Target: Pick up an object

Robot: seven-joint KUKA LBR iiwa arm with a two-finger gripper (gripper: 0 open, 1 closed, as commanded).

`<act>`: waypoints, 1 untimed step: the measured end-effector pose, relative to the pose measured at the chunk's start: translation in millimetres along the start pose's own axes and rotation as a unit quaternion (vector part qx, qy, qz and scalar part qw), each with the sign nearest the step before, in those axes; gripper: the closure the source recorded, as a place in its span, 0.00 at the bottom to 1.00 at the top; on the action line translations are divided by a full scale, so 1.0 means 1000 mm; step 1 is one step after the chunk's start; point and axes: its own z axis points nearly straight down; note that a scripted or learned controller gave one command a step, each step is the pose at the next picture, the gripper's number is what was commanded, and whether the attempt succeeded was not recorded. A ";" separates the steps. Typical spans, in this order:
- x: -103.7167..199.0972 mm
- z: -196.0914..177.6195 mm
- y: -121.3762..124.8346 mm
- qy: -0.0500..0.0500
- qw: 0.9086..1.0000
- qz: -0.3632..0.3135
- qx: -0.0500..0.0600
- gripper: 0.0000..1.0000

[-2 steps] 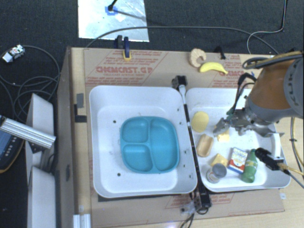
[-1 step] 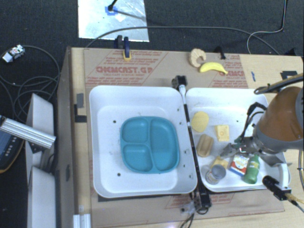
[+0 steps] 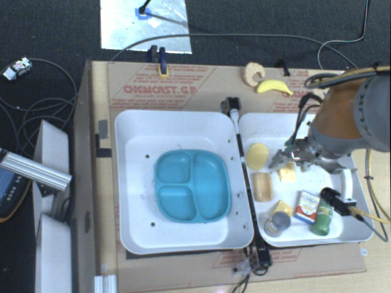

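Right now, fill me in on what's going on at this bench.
The grey arm's tool is low in the right white bin, just above a small pale yellow block among toy food items. I can't tell whether it grips anything. The left white bin holds a blue divided plate.

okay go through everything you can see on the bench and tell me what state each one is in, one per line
blue divided plate: lying flat in the left bin, nothing on it
end effector: low in the right bin, above a small yellow block
yellow round piece: lying by the right bin's left wall
tan bread piece: lying flat
can: on its side
green bottle: lying down
small carton: lying flat
banana: resting on the bench outside the bins
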 end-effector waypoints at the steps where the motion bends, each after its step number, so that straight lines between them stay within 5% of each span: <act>1: -0.032 0.032 -0.080 0.000 1.000 0.001 0.000 0.00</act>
